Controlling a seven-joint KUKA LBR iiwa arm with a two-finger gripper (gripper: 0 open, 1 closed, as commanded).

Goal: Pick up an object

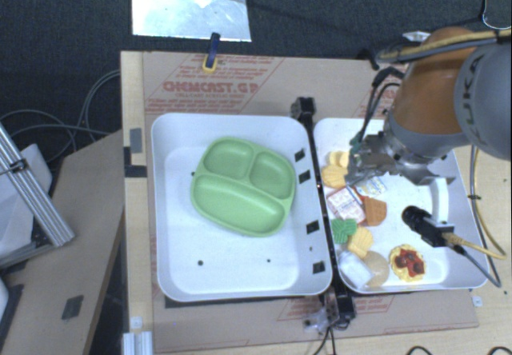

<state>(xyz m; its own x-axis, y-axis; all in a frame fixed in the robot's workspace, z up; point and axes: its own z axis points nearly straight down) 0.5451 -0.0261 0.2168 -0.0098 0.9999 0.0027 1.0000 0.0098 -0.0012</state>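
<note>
Gripper [370, 163] is poised low over the right white bin [458, 209], just above small plastic food toys [349, 200] clustered by its left wall; finger spacing cannot be told. One piece should be singled out and the descent kept centred on it.

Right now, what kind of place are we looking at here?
Probably a robotics lab test bench: a grey and orange robot arm reaches over two shallow white bins, one holding a green divided plastic plate, the other toy food pieces.
</note>
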